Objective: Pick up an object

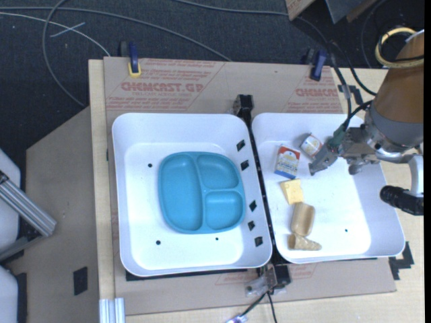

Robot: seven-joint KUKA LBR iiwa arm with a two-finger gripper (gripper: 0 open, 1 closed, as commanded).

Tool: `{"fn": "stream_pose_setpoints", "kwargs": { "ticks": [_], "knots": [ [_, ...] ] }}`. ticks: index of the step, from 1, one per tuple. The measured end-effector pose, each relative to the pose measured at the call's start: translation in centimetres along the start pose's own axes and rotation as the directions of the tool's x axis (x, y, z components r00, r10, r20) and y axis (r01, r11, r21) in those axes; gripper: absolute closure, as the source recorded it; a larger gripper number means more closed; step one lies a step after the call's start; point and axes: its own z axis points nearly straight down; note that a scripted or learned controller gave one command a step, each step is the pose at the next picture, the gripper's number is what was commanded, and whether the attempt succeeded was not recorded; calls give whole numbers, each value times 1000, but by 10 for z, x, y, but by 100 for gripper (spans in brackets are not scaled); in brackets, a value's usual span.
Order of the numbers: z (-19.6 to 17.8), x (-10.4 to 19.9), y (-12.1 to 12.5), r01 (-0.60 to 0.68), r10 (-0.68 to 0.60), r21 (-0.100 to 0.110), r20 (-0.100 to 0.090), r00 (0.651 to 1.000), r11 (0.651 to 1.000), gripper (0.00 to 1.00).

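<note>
Nothing is picked up yet: the gripper (325,157) hangs over the right bin (377,241) with its fingers apart and bare, just right of the small carton (287,161) and below the silvery round piece (310,144). Below the carton lie a yellow block (293,192) and a tan toy (303,226), all untouched. Across the divider from the carton, the left bin (131,200) holds a blue divided plate (201,192); nothing blocks the reach.

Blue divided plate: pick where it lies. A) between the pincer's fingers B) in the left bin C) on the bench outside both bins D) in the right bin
B: the blue divided plate lies flat on the floor of the left bin, far from the pincer over the right bin.
</note>
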Motion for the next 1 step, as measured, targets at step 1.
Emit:
{"fn": "stream_pose_setpoints", "kwargs": {
  "ticks": [1],
  "knots": [
    [-6, 0, 3, 3, -3, -13, 2, 1000, 1000, 0]
  ]
}}
